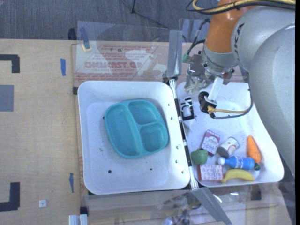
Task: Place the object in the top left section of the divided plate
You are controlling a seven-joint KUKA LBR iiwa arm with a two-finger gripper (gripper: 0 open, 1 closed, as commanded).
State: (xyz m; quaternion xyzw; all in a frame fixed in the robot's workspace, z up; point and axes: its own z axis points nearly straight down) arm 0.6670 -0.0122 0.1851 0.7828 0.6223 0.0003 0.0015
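Note:
A teal divided plate [136, 128] lies in the left white bin [93, 172]; it has one long section on its left and two smaller ones on its right, all bare. My gripper [192, 84] hangs over the far left corner of the right bin [269, 165], close to the wall between the bins, and nothing shows in it. The loose objects lie well below it at the near end of the right bin: a pink carton [211, 141], a small can [228, 146], a carrot [253, 148], a blue bottle [239, 162], a banana [238, 175] and a green fruit [199, 156].
A red-and-white packet [211, 172] lies beside the banana. A black-and-white marker [187, 109] sits on the rim between the bins, just under the gripper. The arm's grey body [272, 69] covers the right bin's far right side. A clear panel [126, 62] stands behind the left bin.

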